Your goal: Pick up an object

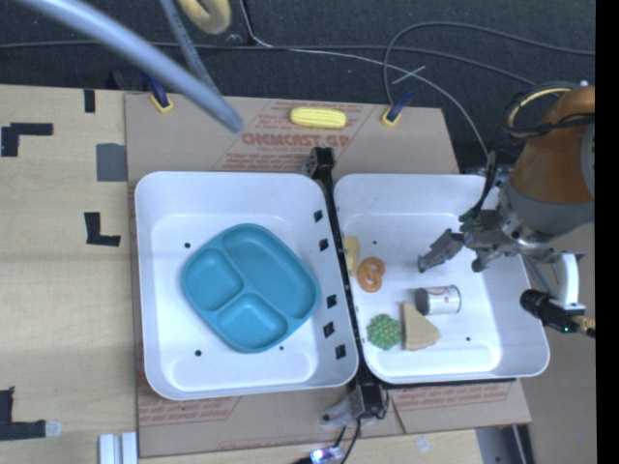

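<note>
Gripper (pixel 455 249) hangs over right bin (pixel 503 351), jaws spread, nothing between them. Silver can (pixel 440 301) lies just nearer, long axis left-right.

The arm (pixel 553 177) is a thick, rounded column with a broad orange band (pixel 559 162) wrapping its upper part and a smooth grey section beneath it. A thin yellowish cable (pixel 530 104) loops over the top of the orange part, and a dark lead runs down its left side. Below the grey section sits the gripper (pixel 455 249), built of dark grey and black metal pieces with angular brackets (the details blur at this size). A pale strap-like part and a small black fitting hang at the lower right.
</note>
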`<state>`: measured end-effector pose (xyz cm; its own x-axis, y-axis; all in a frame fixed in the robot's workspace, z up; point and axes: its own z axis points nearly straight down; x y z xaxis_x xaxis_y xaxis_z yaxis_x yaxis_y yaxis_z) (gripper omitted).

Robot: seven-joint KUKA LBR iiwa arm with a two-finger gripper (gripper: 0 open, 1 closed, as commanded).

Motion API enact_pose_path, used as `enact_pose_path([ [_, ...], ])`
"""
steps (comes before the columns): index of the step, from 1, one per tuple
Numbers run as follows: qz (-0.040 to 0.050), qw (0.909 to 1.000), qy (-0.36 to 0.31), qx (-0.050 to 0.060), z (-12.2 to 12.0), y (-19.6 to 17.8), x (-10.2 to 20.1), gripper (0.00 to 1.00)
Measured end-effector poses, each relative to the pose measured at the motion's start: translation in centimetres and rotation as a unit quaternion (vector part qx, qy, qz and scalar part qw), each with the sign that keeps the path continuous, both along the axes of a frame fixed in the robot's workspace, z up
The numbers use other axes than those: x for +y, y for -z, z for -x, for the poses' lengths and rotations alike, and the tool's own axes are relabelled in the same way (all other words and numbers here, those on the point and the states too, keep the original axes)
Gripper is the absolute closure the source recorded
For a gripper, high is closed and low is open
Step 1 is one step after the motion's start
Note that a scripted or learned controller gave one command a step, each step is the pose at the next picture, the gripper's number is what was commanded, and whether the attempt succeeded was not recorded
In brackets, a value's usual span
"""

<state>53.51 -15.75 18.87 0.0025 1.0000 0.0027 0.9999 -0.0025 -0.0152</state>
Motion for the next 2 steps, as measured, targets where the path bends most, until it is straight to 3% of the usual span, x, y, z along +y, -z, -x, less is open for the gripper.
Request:
enact_pose_path([
  [1,0.0011,1.0000,-0.002,-0.007,-0.3,-0.7,0.0,0.00],
  [2,0.0012,1.0000,-0.002,-0.005,-0.9,3.9,0.2,0.00],
])
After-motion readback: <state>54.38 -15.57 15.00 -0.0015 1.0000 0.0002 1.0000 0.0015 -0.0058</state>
